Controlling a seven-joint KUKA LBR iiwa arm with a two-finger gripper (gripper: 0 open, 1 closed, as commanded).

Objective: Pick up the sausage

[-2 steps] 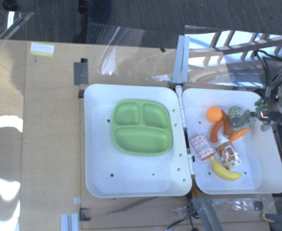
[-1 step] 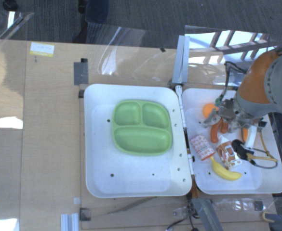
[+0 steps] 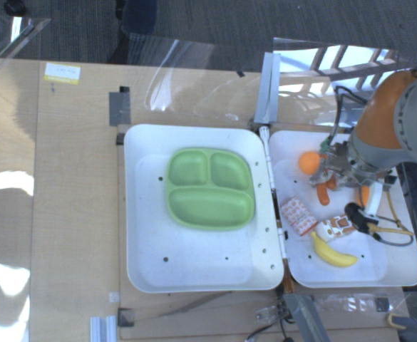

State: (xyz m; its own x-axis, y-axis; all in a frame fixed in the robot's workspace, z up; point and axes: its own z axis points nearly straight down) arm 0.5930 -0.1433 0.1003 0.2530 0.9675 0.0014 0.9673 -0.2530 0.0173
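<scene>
The sausage [image 3: 323, 195], a short reddish-brown piece, lies in the right bin [image 3: 400, 273] just below an orange ball [image 3: 309, 163]. My gripper [image 3: 331, 179] hangs low over the sausage's upper end, coming in from the right under the grey wrist with the orange band. The gripper body covers the top of the sausage, and I cannot make out whether it touches it.
In the right bin also lie a pink packet [image 3: 298, 216], a small brown-and-white box [image 3: 336, 227], a banana [image 3: 332, 252] near the front and an orange stick [image 3: 366, 194] under the wrist. The left bin [image 3: 147, 262] holds a green divided plate [image 3: 211, 188].
</scene>
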